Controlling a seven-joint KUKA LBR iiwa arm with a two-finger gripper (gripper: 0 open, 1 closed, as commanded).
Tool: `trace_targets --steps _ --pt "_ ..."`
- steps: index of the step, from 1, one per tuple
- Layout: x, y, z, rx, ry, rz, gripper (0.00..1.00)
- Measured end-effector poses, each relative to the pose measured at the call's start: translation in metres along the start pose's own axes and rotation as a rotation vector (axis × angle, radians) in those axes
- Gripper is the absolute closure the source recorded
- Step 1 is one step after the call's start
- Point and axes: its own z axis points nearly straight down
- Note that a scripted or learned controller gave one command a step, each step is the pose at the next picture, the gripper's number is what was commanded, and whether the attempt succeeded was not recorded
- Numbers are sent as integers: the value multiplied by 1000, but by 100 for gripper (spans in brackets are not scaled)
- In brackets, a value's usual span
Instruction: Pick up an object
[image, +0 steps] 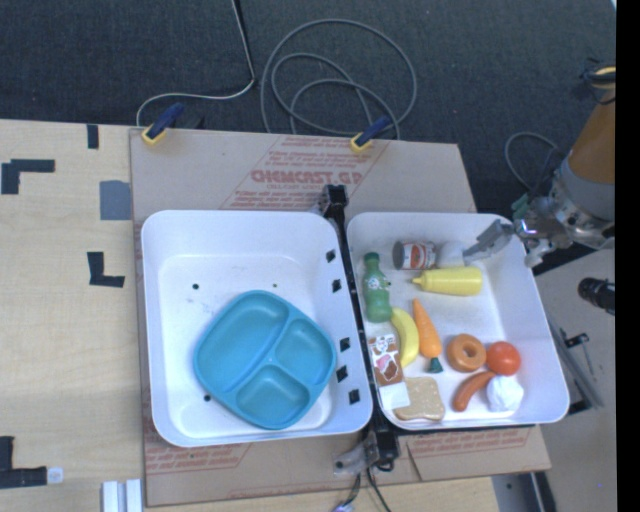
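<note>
My two-finger gripper (492, 240) hangs over the far right corner of the right-hand shallow white bin (530, 300), fingers slightly apart with nothing between them. I take the yellow plastic mustard bottle (449, 282) as my landmark; it lies on its side just below and to the left of my fingertips, not touching them. Just above the bottle's left end lies a small silver can with a red label (413, 254). To the bottle's left stands a green plastic bottle (376, 286), close against the bin's left wall. Below the mustard bottle lie a yellow toy banana (405, 335) and an orange toy carrot (427, 329), side by side. Further below it, towards the near wall, sit a brown ring doughnut (466, 352), a red toy tomato (503, 357), a reddish sausage (470, 389), a white rounded object (503, 393), a slice of toast (420, 400) and a small printed carton (385, 358). Well to the bottle's left, in the left-hand white bin (180, 250), lies a blue three-compartment plastic plate (265, 357).
</note>
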Motion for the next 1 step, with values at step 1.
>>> trace_targets --steps 1 --pt "63 81 79 -2 1 -7 0"
